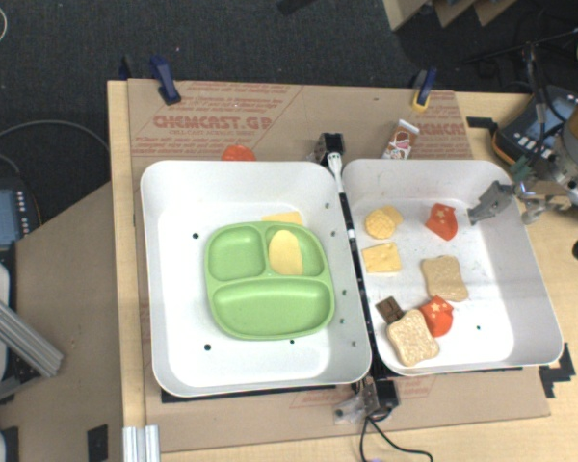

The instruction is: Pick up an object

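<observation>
The right bin (501, 296) holds several food pieces: a round yellow cracker (383, 222), a red wedge (443, 220), a yellow square (381, 258), a tan slice (445, 278), a red piece (437, 317), a small brown block (390, 309) and a bread slice (411, 339). My gripper (488, 204) hangs over that bin's upper right part, just right of the red wedge and apart from it. I see nothing held in it. In the left bin (173, 258) lies a green divided plate (270, 306) with a yellow piece (285, 252) in its upper right compartment.
Another yellow piece (283, 219) peeks out behind the plate. Behind the bins on the cardboard stand a small carton (401, 141), an orange disc (238, 153) and a black clip (330, 147). Blue clamps (164, 80) (423, 87) grip the board's far edge.
</observation>
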